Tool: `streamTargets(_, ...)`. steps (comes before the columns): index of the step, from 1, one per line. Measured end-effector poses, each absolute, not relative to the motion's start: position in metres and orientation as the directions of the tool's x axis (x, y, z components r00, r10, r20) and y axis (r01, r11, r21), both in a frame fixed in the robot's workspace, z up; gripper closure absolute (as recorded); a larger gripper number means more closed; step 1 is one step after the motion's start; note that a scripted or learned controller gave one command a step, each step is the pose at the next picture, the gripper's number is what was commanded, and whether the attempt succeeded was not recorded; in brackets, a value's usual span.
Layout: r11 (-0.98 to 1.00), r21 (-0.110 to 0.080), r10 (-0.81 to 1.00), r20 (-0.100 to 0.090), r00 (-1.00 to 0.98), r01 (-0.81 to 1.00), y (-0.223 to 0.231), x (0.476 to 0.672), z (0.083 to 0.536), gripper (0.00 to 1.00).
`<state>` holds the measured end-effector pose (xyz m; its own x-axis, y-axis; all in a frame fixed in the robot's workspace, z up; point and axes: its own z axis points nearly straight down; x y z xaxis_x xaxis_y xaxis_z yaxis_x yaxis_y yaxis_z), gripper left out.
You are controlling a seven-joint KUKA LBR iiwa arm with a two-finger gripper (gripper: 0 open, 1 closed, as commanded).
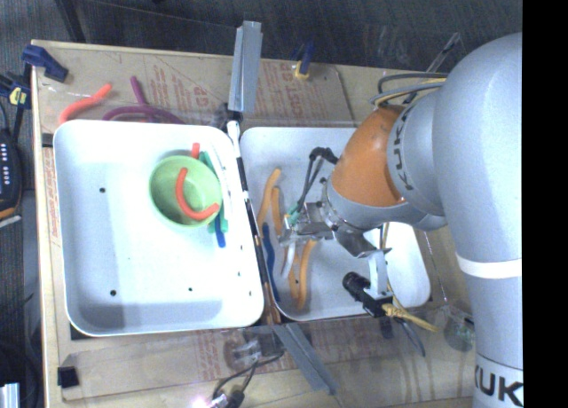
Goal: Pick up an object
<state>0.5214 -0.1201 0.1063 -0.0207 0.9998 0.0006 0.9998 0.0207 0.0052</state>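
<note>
The gripper [288, 231] hangs low in the right bin [351, 138], touching an orange strip [302, 278]; its grip can't be told.

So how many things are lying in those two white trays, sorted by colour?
Green: 2, a bowl and a thin stick, left tray
Red: 1, a curved strip over the bowl
Blue: 2, one stick per tray, the other in the right tray
Orange: 2, curved pieces, right tray
Total: 7 that I can make out; the arm hides part of the right tray.
</note>
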Motion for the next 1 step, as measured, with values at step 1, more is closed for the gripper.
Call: streamTargets(1,0.065,-0.001,0.998,0.001,-0.065,0.998,-0.1126,0.5323,0.248,1.0)
